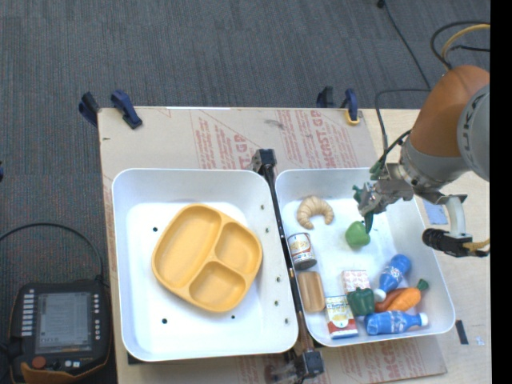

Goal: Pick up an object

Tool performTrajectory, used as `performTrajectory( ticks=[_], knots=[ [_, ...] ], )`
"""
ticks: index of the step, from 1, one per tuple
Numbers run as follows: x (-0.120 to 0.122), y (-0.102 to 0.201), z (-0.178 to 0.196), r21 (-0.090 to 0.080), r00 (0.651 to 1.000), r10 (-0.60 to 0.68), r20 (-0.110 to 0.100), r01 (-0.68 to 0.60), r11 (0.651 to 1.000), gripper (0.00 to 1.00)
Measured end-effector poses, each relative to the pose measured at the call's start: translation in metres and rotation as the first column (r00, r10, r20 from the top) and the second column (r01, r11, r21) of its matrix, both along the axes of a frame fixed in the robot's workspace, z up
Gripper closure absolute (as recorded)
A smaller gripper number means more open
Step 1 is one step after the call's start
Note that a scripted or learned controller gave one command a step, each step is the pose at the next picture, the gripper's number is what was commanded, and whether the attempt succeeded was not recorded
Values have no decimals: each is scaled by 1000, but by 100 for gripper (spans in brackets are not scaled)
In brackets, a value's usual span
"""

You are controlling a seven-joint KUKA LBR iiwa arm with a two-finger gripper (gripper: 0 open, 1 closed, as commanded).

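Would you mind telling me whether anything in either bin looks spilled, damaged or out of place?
Nothing stands out. The yellow divided plate lies flat in the left bin; the croissant, can and bottles lie loose but intact in the right bin.

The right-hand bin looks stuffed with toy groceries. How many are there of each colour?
Blue: 2, the upright bottle and the lying bottle
Green: 2, the round fruit and the pepper
Orange: 1, the carrot
Tan or brown: 2, the croissant and the flat bar
Mixed print: 3, the can, the small box and the carton
Total: 10
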State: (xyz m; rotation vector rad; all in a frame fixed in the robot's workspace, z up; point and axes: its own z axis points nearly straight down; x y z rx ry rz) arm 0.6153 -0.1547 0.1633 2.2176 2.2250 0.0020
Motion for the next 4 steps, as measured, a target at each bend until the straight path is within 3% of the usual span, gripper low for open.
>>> performTrajectory(
  ticks=[1, 2, 3, 4],
  knots=[
    [-1, -1, -1, 0, 1000, 0, -2, 0, 1000, 0],
    [28, -3, -76, -1, 1000, 1, -3, -1, 1000, 0],
    [29, -3, -65, -1, 1000, 7, -3, -7, 1000, 100],
    [29, -2, -65, -1, 1000, 8, -3, -8, 1000, 0]
  ],
)
